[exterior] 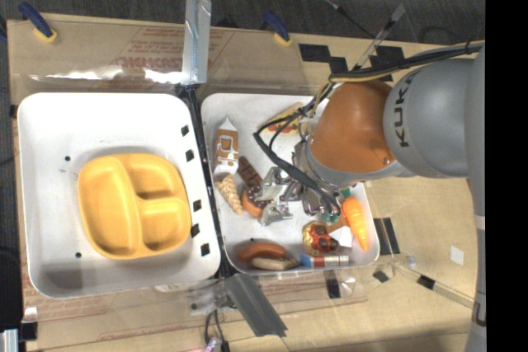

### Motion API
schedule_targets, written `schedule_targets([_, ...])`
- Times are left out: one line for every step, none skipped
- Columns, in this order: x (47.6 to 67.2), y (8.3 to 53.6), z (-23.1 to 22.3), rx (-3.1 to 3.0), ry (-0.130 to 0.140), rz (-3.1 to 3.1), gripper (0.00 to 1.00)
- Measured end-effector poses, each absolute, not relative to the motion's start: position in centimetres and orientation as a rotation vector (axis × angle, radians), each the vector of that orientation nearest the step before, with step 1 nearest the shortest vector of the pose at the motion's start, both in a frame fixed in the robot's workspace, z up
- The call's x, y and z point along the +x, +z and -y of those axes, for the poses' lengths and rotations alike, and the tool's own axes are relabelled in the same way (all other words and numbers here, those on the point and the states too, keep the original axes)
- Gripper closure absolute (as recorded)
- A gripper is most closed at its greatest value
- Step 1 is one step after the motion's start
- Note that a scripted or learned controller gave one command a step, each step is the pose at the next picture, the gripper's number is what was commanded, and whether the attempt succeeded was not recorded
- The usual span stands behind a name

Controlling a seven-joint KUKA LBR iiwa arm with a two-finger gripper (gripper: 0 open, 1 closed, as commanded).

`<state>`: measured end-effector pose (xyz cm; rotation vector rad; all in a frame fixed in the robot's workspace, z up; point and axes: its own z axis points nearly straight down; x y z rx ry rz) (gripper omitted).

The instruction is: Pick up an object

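My gripper (276, 198) hangs low in the middle of the right bin (247, 107), under the orange wrist band. Its metal end sits among small toy foods. Just left of it lie a brown chocolate-like bar (250, 171), a twisted beige pastry (231, 194) and a small carton (226, 146). An orange carrot (356, 222) lies to its right, a round red and yellow item (318, 239) below it, and a hot dog (264, 254) along the bin's front edge. Nothing is visibly held.
The left bin (49, 177) holds a yellow divided tray (132, 202). A marker-like tube (326, 260) lies at the right bin's front wall. The arm's bulk and black cables (272, 136) cover the right bin's far right part.
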<state>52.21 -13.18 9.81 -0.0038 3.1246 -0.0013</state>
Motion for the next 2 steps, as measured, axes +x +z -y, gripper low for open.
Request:
schedule_targets([51.8,9.3,13.3,-0.001,0.0,-3.137,0.0])
schedule_targets([56.3,9.3,14.8,-0.228,-0.001,-3.131,0.0])
